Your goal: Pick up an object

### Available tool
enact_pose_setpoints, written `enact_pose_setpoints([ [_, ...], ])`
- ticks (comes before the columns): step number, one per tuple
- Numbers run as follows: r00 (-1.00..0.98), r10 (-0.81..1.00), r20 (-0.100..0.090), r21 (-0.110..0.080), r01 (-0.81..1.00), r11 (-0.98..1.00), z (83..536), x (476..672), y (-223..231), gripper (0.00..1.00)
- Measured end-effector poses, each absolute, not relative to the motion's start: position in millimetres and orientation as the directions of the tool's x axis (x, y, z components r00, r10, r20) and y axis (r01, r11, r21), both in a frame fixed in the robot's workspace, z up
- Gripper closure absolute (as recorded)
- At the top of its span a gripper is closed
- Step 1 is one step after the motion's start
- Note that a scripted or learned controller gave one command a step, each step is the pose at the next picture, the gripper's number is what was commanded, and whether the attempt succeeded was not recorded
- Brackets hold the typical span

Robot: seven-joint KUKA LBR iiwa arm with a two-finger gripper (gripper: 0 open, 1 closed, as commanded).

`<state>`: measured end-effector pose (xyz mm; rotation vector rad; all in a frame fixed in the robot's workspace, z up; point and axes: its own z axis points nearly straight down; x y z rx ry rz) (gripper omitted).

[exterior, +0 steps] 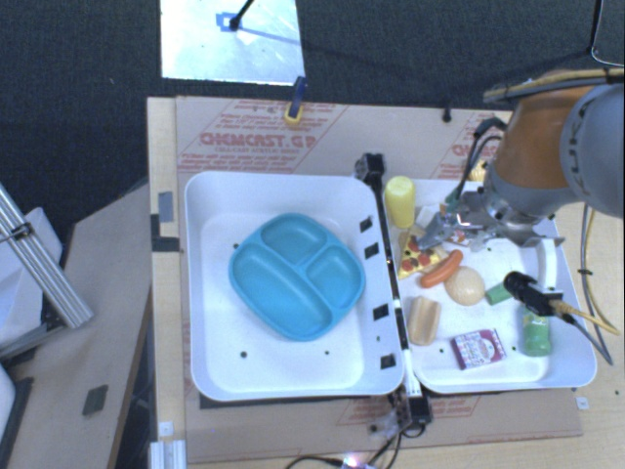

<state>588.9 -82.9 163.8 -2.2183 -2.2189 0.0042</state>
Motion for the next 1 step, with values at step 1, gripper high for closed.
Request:
enact_pose_setpoints([
  [1, 0.0, 1.0, 0.001, -0.003, 1.0, 0.0, 118.8, 595.5, -85.1, 0.0],
])
